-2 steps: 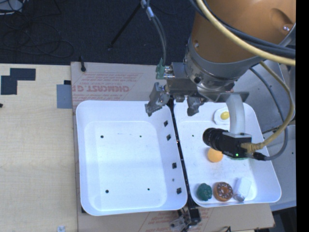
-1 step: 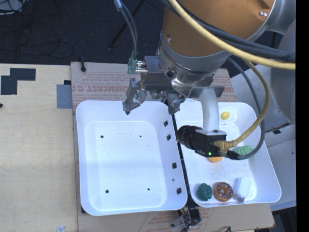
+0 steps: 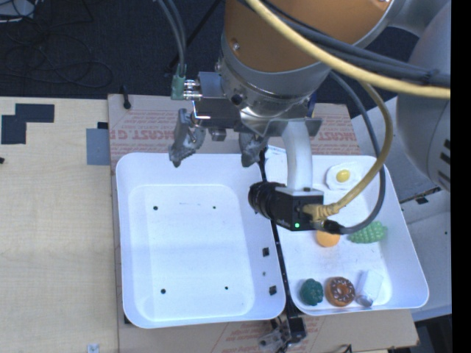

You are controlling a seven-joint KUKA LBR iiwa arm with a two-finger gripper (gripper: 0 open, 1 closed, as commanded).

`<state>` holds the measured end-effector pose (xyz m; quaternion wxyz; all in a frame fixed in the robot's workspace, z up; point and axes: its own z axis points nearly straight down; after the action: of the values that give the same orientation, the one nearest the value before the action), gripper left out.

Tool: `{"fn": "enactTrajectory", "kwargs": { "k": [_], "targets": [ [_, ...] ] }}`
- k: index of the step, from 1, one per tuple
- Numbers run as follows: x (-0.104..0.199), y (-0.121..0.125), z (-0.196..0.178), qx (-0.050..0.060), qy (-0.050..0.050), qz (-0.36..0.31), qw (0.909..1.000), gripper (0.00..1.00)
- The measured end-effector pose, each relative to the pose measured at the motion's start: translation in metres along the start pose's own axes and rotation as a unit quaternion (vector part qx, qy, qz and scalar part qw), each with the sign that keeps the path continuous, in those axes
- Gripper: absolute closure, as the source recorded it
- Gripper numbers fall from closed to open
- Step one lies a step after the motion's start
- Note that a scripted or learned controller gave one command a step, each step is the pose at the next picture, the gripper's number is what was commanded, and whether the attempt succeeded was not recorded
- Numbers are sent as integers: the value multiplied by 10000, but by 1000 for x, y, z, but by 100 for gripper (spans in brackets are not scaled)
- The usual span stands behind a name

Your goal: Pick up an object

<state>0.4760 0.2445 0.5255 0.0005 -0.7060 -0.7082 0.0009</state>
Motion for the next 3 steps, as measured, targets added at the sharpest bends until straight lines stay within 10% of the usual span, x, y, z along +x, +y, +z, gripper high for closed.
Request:
{"fn": "enactTrajectory", "kwargs": {
  "k": [1, 2, 3],
  "targets": [
    [-1, -2, 137, 79, -46, 14, 10000, 0],
    [-2, 1, 119, 24, -16, 25, 10000, 100],
    [-1, 10, 157, 29, -20, 14, 10000, 100]
  ]
}}
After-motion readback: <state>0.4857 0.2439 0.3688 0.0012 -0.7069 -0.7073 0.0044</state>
